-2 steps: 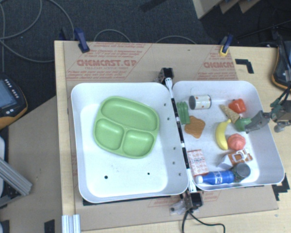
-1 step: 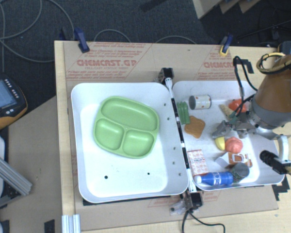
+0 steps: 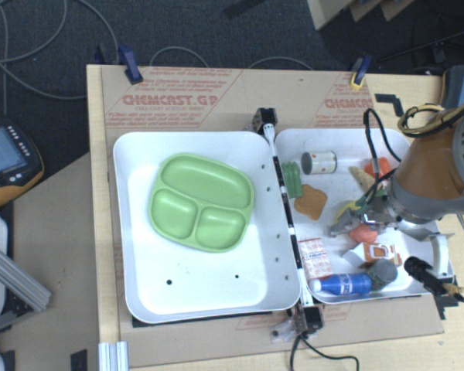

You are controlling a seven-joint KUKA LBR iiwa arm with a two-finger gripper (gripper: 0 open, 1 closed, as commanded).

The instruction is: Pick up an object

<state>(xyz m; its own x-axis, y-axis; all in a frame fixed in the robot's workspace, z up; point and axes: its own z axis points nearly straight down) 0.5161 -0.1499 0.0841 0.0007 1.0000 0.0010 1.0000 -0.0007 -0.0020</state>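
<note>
The worktop [image 3: 216, 91] is covered by a brown cardboard sheet printed in red with "CHEMCAST GP", once at the upper left and again, partly cut off, at the upper right. Two blue clamps [image 3: 128, 62] pin the sheet at its far edge.

The left bin [image 3: 131, 207] holds a pale green divided plate [image 3: 201, 202] with three compartments, lying flat toward the bin's far half.

The right bin [image 3: 332, 139] is crowded. A small white cylinder with a dark end [image 3: 319, 161] lies on its side near the far wall, a green piece [image 3: 292, 179] sits against the left wall, and an orange-brown slab [image 3: 312, 202] lies just beside it. A red-and-white printed packet [image 3: 315, 256] rests by the left wall; its writing is too small to read. A blue bottle [image 3: 345, 285] lies on its side along the near wall, touching a grey lump [image 3: 382, 272].

The arm [image 3: 437, 168] reaches in from the right, its orange band over the bin's right side. The hand [image 3: 361, 215] is low among the objects in the middle of the right bin, close to a red object [image 3: 365, 233]; I cannot tell how its fingers are set or whether anything is between them.
</note>
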